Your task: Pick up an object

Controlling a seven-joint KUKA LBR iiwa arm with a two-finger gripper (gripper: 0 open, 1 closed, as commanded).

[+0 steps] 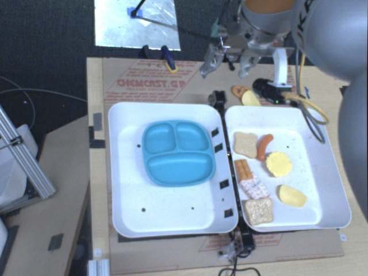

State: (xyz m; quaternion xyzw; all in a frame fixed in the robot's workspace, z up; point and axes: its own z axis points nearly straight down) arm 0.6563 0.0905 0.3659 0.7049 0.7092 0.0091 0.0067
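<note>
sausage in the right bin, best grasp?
Grip the sausage across its narrow middle, coming straight down. It lies flat and slightly tilted, close to the bread slice on its left, so line the fingers along its length, not sideways. The gripper hangs behind the bins.

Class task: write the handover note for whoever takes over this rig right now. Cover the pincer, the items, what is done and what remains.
Pincer: open, holding nothing, raised above the bench behind the bins.
Right bin: bread slice, sausage, round yellow piece, wafer, cracker, yellow lump.
Left bin: blue divided plate.
Done: nothing picked.
Left: descend, grasp one item, lift.
</note>
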